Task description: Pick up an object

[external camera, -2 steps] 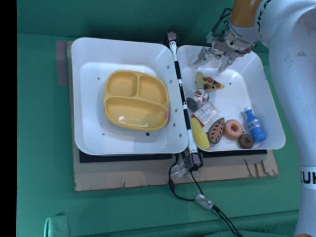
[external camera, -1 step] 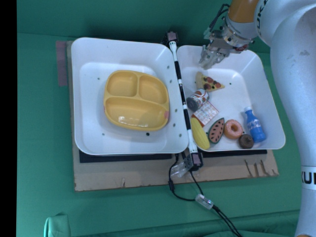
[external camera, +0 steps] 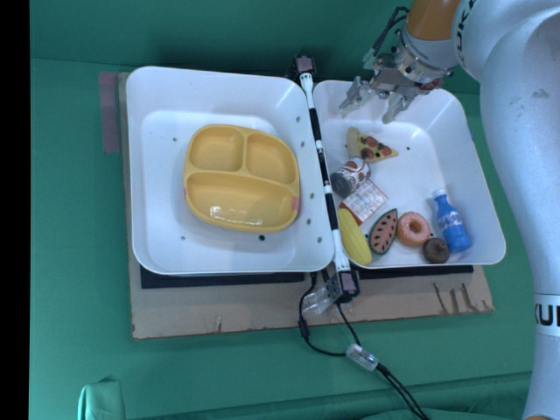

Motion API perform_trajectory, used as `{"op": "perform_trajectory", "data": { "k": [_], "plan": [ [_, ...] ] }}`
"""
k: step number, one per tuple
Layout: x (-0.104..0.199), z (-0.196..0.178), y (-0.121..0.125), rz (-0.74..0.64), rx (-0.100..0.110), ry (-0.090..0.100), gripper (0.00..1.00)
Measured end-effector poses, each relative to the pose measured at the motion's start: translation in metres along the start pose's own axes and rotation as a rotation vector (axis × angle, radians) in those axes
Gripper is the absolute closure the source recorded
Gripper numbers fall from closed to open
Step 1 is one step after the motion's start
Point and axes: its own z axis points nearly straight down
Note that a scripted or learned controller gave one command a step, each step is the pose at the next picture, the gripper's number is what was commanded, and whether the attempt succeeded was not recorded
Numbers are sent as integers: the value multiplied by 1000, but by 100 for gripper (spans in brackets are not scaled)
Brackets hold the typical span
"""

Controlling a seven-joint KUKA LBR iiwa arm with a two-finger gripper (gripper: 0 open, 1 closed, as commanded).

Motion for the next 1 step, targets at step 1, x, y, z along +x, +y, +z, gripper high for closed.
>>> {"op": "perform_trajectory", "data": {
  "k": [1],
  "plan": [
    [-2, 11, -2, 0, -2, -10, 0]
  ]
}}
